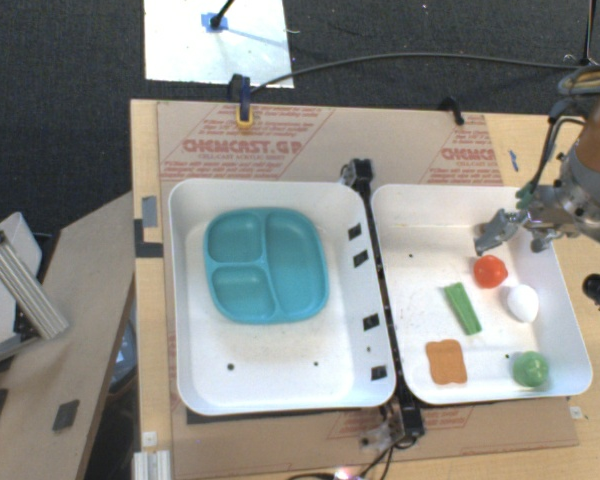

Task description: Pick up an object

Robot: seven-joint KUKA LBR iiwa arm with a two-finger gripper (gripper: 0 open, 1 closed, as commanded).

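Red round tomato-like toy [490, 271]: lies loose in right white bin [420, 208], nearest the grey two-finger gripper [500, 233], so I take it as target. Gripper poised just above, grip state I cannot tell.

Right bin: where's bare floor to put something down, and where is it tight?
In the right bin, the widest bare floor is the left half, between the divider and the green stick, above the orange piece. The right side is crowded: red ball, white egg, green ball, with the claw just above.
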